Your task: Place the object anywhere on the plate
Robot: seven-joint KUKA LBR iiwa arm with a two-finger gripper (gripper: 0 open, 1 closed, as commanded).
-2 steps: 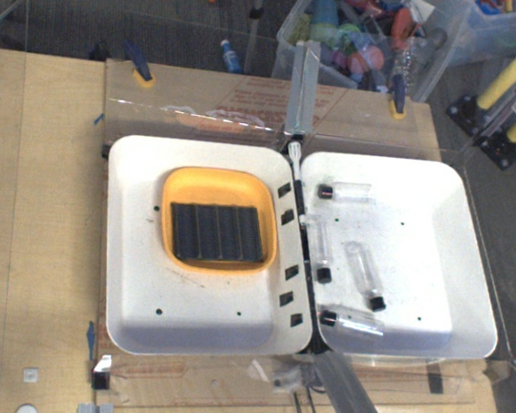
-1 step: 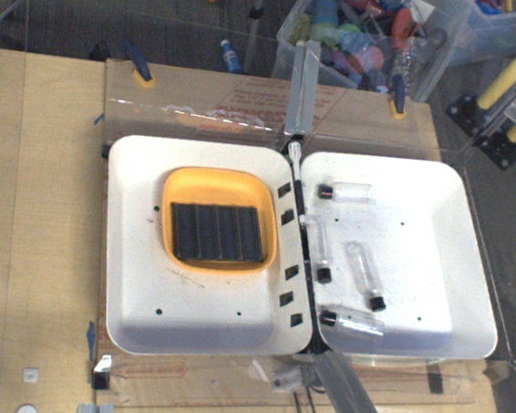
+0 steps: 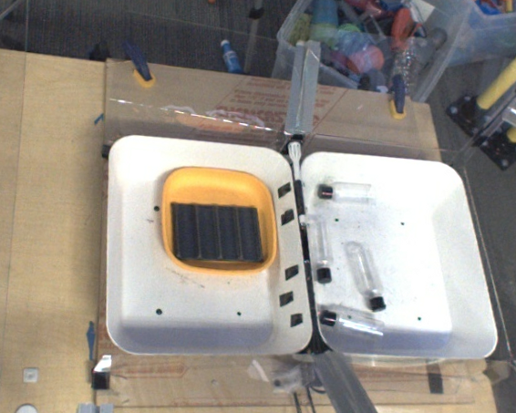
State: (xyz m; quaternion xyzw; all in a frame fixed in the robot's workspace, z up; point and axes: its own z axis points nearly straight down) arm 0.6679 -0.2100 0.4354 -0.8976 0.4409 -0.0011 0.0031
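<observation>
Bins (image 3: 137, 307): smooth white plastic, slight sheen. Plate (image 3: 187, 184): glossy orange plastic, holding a matt black ribbed block (image 3: 217, 233). Vials (image 3: 364, 274): clear plastic, black caps. Desk (image 3: 27, 223): pale matt wood

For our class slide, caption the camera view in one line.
Orange plate holding a black ridged block in the left bin; clear vials right.

Orange plate (image 3: 223, 188), squarish with rounded corners, flat in the left bin, bearing a dark ribbed rectangular block (image 3: 216, 233). Four clear tubes with black caps lying in the right bin: top (image 3: 345, 192), by the divider (image 3: 320, 253), centre (image 3: 364, 275), bottom (image 3: 351, 322).
</observation>
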